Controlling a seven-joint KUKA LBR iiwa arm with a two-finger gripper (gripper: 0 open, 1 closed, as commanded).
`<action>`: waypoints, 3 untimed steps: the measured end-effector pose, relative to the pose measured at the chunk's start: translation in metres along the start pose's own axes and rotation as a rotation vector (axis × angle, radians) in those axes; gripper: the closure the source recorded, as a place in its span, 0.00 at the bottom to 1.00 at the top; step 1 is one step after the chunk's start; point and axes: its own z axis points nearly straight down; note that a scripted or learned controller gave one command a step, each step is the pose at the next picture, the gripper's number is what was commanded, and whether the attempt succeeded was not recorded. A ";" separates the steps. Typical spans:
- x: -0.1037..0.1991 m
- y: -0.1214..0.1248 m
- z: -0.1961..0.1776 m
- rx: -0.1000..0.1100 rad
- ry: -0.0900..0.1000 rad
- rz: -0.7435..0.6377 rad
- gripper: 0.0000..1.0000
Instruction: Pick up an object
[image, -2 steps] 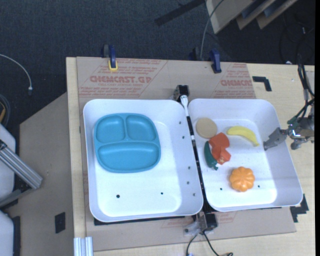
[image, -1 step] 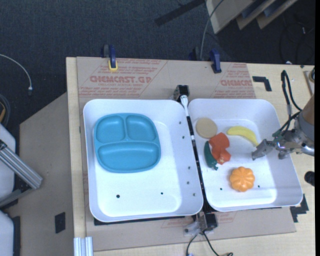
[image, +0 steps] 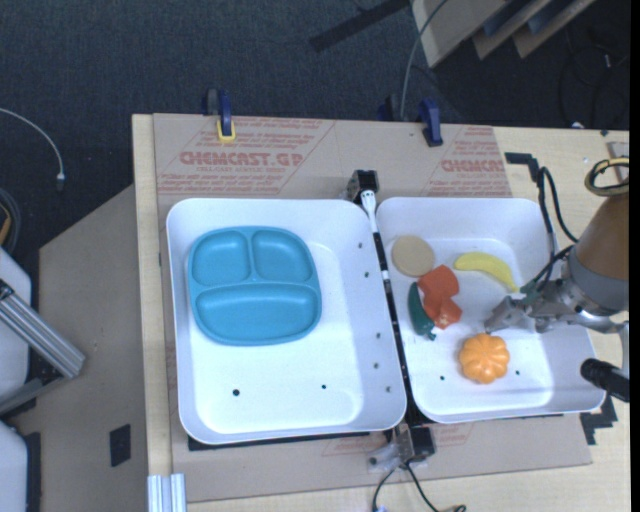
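Camera view | gripper low in right bin, just above pumpkin | jaws' state: cannot tell | risk: closing beside pumpkin, which rolls away

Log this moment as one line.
gripper: over right bin, above pumpkin, holding nothing | banana, pepper: untouched | left bin: blue tray

Red "CHEMCAST GP" print, repeated, on brown protective sheet covering bench.
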 end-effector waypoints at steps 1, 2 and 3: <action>-0.001 0.002 -0.015 -0.009 -0.005 0.000 1.00; -0.010 -0.004 -0.067 -0.012 -0.006 0.001 1.00; -0.013 0.005 -0.127 -0.014 -0.007 -0.001 1.00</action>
